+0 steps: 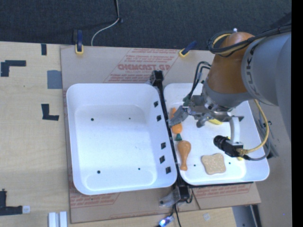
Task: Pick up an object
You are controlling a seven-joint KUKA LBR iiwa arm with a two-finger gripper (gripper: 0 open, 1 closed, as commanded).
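Hovering my gripper (185, 111) low over the carrot (176, 126) for a grab; finger state unclear.

This is a robotics lab or test cell, not a home or shop. A grey industrial arm (265, 65) with an orange band fills the upper right of the frame, cables looping off it. Two white bins (113, 136) sit side by side mid-frame on a printed cardboard sheet (137, 65), which is clamped to a plain wooden bench (28, 141) by small clamps (78, 44) along its top edge. Black tape marks (47, 112) dot the bench at the left. A thin cable (111, 22) runs down from the top over dark carpet-like flooring (47, 8). Toy food pieces (183, 152) lie in the right bin.
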